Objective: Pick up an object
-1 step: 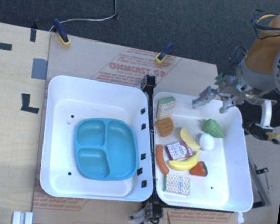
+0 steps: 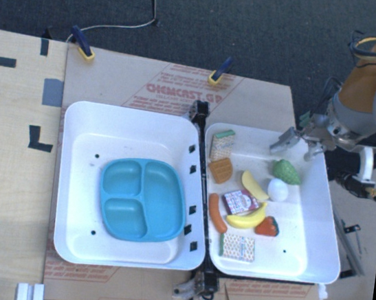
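White plastic fills most of the frame: two shallow bins side by side, the left bin (image 2: 80,124) holding a blue divided plate (image 2: 143,198), the right bin (image 2: 316,226) holding everything I might pick. My gripper (image 2: 298,145) hangs at the upper right of the frame, over the top right corner of that right bin, its two fingers spread apart with nothing between them.

Closest to it, just below, sits a green lumpy vegetable (image 2: 286,171), and touching that from below is a white egg (image 2: 277,189). Further toward the middle of the bin lie two bananas (image 2: 250,202), a small red-and-white packet (image 2: 240,202) between them, a red pepper (image 2: 269,226) at the lower one's tip, a sausage (image 2: 218,212) near the left wall, a brown biscuit (image 2: 220,170), and two flat cartons (image 2: 222,142).

The green piece looks like my nearest target, and that is where I expect trouble. It sits near the right wall, so one finger could land on the rim or get squeezed against the wall as I come down. Its rounded, bumpy shape may squirt out of a closing grip. The egg pressed against it could be nudged and roll, or be caught along with it.
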{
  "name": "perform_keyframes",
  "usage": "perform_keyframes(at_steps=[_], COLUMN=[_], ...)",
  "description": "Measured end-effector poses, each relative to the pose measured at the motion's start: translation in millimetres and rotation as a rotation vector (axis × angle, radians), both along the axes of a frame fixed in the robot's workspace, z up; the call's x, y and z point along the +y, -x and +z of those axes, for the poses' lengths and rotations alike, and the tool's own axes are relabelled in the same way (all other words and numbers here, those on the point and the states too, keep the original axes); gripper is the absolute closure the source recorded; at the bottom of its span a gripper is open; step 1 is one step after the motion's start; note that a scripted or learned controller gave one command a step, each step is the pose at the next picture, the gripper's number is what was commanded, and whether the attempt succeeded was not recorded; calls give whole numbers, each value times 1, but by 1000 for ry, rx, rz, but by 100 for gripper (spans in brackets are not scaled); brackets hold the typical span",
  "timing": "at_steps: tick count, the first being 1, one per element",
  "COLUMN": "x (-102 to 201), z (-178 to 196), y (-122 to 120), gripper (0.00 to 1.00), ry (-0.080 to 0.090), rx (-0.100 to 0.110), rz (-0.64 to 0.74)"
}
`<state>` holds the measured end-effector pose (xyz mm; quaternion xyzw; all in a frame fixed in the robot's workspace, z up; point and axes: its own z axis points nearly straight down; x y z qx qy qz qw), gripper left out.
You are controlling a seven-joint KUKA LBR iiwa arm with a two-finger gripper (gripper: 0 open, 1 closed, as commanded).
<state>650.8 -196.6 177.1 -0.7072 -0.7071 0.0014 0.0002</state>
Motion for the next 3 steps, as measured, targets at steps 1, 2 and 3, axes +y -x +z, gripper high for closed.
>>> perform_keyframes(at_steps=[1,2,3], x=[10,59,59], z=[-90,-91,-80], y=[4,39,38], gripper=[0,0,100], ry=[0,-1,0], rx=[-4,-4,-6], rz=[3,2,2])
